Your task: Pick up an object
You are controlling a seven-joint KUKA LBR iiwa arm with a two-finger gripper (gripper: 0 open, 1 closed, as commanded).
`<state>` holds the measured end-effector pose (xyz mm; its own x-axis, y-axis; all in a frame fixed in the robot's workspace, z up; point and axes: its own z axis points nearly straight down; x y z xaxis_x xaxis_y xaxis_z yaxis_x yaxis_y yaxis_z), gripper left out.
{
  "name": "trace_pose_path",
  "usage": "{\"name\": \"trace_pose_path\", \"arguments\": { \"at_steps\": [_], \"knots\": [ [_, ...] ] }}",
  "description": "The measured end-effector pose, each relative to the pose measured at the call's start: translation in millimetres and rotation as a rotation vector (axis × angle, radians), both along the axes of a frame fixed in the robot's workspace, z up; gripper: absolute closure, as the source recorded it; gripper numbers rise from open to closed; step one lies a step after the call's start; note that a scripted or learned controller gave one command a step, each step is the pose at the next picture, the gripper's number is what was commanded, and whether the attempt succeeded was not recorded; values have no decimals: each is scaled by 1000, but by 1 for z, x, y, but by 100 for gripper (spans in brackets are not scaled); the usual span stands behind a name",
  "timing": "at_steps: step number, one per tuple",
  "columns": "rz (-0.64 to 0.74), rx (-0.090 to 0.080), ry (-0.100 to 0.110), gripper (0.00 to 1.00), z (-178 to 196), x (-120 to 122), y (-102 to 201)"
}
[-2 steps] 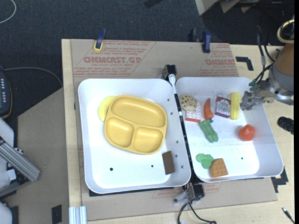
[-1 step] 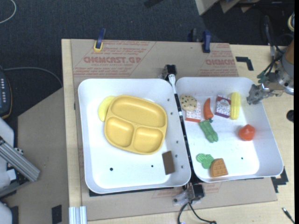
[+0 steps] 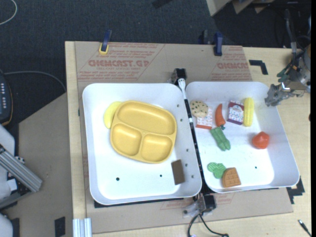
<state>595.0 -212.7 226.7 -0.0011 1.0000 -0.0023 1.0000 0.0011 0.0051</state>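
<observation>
Hovering at the right bin's (image 3: 290, 154) far edge, my gripper (image 3: 273, 97) — jaw state unclear. Nearest, the toy corn cob (image 3: 248, 111) — probably light, hard, slick; I'd pinch across its narrow middle.

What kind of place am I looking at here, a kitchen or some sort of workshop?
Most likely a robot lab or test bench, not a kitchen. Two white bins are fixed on a clamped board, the food looks like toys, such as the corn and tomato, and a gripper reaches in beside loose cables.
</observation>
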Motion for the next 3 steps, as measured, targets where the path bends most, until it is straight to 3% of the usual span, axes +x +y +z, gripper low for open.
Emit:
{"name": "trace_pose_path", "arguments": {
  "at_steps": [2,3],
  "knots": [
    [3,5,7,100,1,-43,94],
    [4,4,7,100,4,-45,147]
  ]
}}
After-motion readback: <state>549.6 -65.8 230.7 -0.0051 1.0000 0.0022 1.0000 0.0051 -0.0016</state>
